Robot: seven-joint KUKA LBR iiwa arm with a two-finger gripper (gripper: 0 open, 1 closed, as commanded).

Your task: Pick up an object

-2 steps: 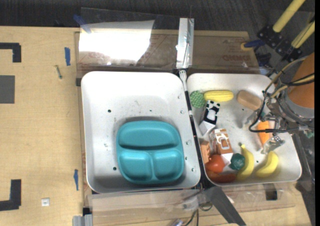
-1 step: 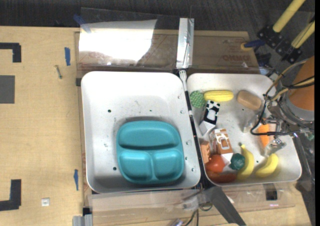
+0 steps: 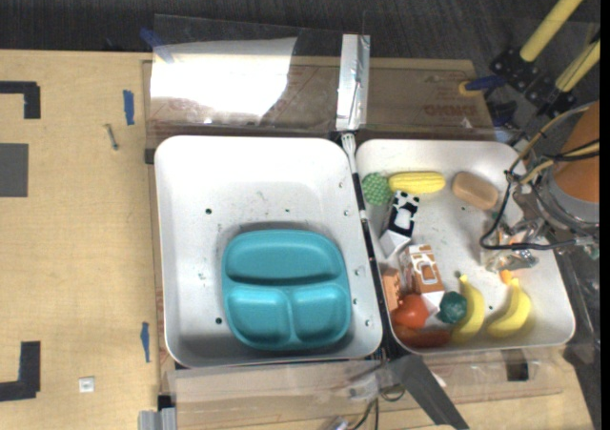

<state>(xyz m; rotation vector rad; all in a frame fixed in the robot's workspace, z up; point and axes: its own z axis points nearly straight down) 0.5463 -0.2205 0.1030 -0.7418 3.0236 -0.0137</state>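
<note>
Closest to me, along the near rim of the right bin point(image 3: 562, 328), lie two bananas. One banana point(image 3: 516, 312) sits just below the pincer point(image 3: 519, 245) on the near side. The second banana point(image 3: 471, 309) lies a little further off, toward the other bin. Touching that second one is a small teal ball point(image 3: 452, 306), and beyond it, further from the pincer, is a red tomato-like piece point(image 3: 410, 315). Above the red piece stands an orange and white carton point(image 3: 420, 271), off to the pincer's side toward the divider between the bins.

The pincer itself hangs over the arm's side of the right bin, under the grey arm point(image 3: 572, 192) and a tangle of cables. From this angle I cannot tell how it stands or whether it has hold of anything; I see nothing that is clearly caught in it.

On the far side of the pincer, near the back rim, a tan bread-like lump point(image 3: 475, 190) lies closest. A yellow corn cob point(image 3: 416, 183) and a green bumpy piece point(image 3: 376, 190) are further along toward the divider. A black and white box point(image 3: 403, 214) rests between the cob and the carton.

Well apart from the pincer, the left bin point(image 3: 191, 180) holds a teal divided plate point(image 3: 284, 287) at its near end.
</note>
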